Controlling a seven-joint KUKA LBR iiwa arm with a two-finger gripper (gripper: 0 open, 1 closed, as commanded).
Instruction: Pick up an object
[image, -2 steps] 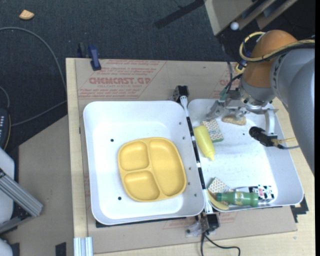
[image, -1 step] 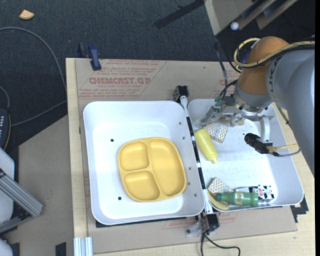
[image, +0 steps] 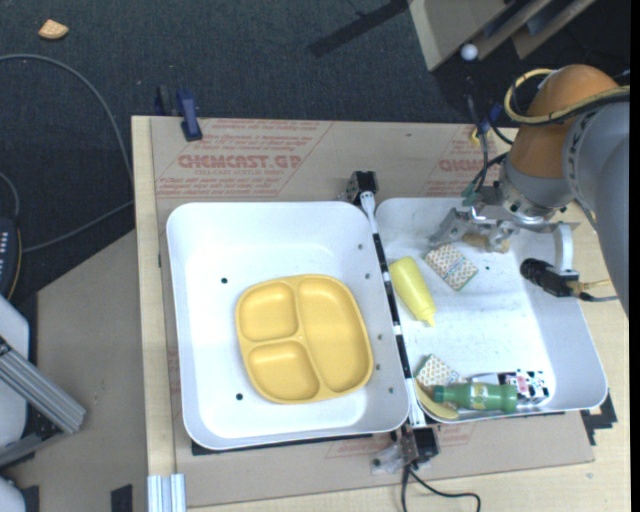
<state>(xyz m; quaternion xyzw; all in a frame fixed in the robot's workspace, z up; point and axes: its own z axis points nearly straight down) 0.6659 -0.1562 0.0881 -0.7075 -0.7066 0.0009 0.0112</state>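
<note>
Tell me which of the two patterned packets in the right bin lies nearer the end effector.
The patterned packet at the bin's far end, just below the end effector. The other packet lies at the near end, beside the green bottle.

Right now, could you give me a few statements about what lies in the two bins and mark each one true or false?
1. The yellow divided tray lies in the left bin. True.
2. The tray has five compartments. False: it has three.
3. The yellow banana-shaped object lies in the right bin, near the divider between the bins. True.
4. The green bottle stands upright at the far end of the right bin. False: it lies on its side at the near edge.
5. The gripper is over the left bin. False: it is at the right bin's far end, beside a small patterned packet.
</note>
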